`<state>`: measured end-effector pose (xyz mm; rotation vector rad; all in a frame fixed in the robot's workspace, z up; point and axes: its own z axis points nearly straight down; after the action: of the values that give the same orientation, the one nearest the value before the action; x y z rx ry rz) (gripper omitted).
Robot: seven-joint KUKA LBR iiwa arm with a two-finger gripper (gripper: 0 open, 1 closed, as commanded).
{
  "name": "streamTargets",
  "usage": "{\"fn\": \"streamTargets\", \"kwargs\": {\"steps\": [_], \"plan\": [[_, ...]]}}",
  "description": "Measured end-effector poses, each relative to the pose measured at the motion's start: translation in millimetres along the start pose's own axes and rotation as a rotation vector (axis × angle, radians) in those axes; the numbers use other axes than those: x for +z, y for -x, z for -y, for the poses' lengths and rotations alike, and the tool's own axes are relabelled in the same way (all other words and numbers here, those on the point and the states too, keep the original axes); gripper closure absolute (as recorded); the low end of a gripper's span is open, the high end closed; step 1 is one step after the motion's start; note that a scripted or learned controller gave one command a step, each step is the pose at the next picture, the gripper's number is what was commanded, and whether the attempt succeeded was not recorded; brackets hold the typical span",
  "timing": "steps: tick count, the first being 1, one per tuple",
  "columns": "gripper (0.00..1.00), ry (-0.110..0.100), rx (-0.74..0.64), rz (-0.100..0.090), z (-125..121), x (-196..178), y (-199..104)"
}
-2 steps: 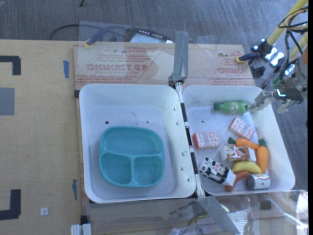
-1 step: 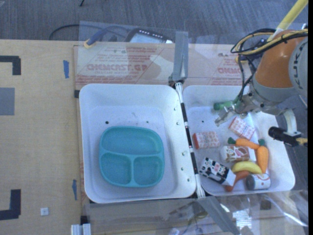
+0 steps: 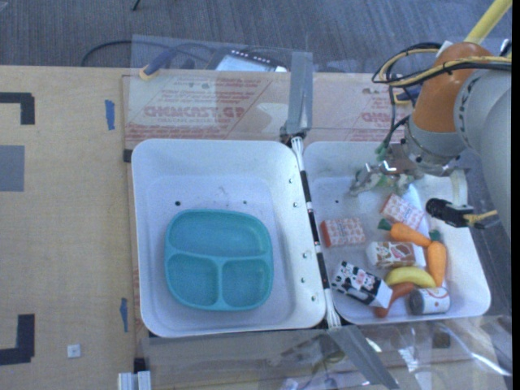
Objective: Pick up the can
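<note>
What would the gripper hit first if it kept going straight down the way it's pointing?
Probably bare floor of the right bin. The gripper points down-left over its upper part, short of the red and white box. Depth is hard to judge from this slanted view.

tray (image 3: 218,260) in left bin (image 3: 154,169)

The bench (image 3: 65,218) is pale, wood-coloured board, marked with black corner brackets at its left side and short strips of blue tape (image 3: 110,114). Two shallow white bins sit directly on it, side by side and touching along a hinged seam — the left bin (image 3: 154,169) nearer the middle of the board, the right bin (image 3: 471,299) reaching toward its right edge. Behind both bins lies a clear plastic sheet (image 3: 203,96) with red lettering (partly readable, partly washed out by glare), flat on the board and tucked under the bins' rear rims.
</note>
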<state>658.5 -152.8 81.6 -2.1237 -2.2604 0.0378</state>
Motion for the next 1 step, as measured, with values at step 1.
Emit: {"fn": "streamTargets", "kwargs": {"steps": [1], "plan": [[0.00, 0.045, 0.091, 0.009, 39.0, -1.2, 27.6]]}}
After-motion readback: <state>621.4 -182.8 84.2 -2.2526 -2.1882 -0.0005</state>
